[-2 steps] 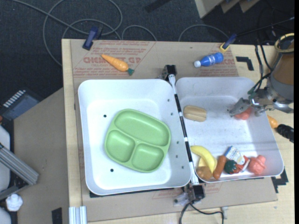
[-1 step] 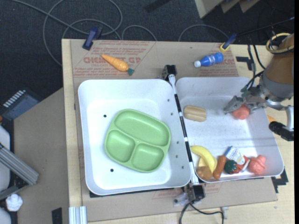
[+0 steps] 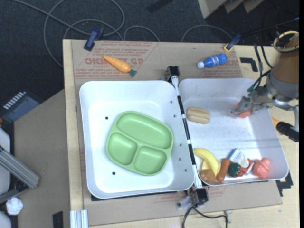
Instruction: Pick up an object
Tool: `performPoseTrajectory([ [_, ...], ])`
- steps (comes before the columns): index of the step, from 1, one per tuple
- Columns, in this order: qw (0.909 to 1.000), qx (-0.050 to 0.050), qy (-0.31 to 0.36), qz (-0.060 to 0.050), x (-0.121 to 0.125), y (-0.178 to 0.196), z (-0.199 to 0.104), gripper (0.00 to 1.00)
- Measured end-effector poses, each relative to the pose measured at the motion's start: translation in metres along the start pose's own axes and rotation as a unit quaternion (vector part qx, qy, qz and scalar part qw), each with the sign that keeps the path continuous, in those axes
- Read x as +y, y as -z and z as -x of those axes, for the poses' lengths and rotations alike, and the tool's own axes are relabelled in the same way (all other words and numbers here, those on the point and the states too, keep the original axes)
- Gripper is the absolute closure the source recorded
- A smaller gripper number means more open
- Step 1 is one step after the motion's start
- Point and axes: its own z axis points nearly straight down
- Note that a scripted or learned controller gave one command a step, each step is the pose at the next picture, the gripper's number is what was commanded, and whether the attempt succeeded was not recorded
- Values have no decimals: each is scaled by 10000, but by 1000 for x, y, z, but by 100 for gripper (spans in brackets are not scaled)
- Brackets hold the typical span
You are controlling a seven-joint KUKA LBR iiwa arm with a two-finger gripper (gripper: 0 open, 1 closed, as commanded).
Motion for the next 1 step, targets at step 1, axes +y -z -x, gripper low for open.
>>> performPoseTrajectory([
  [1, 10000, 5, -10, 3, 27, 66, -67, 100],
])
